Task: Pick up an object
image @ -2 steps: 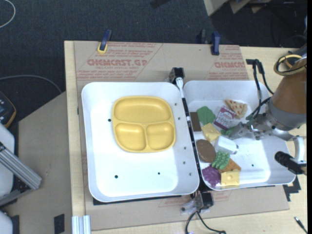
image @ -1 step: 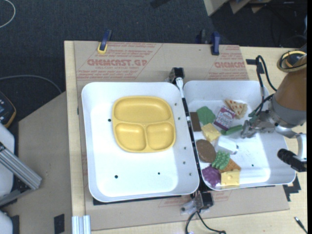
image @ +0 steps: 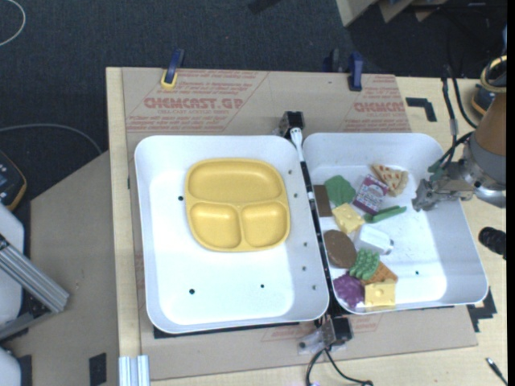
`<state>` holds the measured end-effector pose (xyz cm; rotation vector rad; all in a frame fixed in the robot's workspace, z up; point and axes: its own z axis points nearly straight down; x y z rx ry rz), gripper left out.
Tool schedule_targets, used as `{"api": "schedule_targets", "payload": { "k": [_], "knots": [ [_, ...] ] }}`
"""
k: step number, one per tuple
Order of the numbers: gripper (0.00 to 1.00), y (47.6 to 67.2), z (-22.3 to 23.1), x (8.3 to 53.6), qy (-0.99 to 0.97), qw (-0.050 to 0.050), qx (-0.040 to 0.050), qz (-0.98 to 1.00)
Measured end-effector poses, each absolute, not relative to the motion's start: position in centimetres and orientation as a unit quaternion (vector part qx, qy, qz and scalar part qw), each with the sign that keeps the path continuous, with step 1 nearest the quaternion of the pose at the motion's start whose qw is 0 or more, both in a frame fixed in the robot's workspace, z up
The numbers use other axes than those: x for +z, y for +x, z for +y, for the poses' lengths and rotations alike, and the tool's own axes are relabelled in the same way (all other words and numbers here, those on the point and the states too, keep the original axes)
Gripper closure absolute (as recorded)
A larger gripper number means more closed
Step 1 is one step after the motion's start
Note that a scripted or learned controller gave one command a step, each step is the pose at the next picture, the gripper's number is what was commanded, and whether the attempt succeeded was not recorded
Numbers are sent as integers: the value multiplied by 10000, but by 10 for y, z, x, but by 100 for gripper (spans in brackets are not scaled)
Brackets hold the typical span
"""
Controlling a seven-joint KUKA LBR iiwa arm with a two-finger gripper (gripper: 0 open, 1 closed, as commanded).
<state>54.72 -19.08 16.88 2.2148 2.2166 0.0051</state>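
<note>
Because the toy food items [image: 360, 240] lie crowded in the left half of the right bin [image: 451, 256], a descent may catch two pieces or the bin wall. Reaching in from the right, the claw [image: 426, 195] hovers beside them; its state cannot be told.

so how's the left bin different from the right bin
The left bin holds one thing, a yellow divided plate with three compartments; the right bin holds a heap of small toy foods, among them a pizza slice and a cheese wedge. The gripper sits over the right bin, while nothing reaches over the left bin. Both are shallow, white, with rounded corners, and stand side by side.
</note>
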Motion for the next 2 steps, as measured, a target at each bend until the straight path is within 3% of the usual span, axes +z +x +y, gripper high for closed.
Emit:
{"api": "schedule_targets", "payload": {
  "k": [1, 2],
  "knots": [
    [100, 549, -191, 223, 7067, 42, 17, 7075],
    [100, 565, -143, 230, 7048, 13, 17, 7094]
  ]
}}
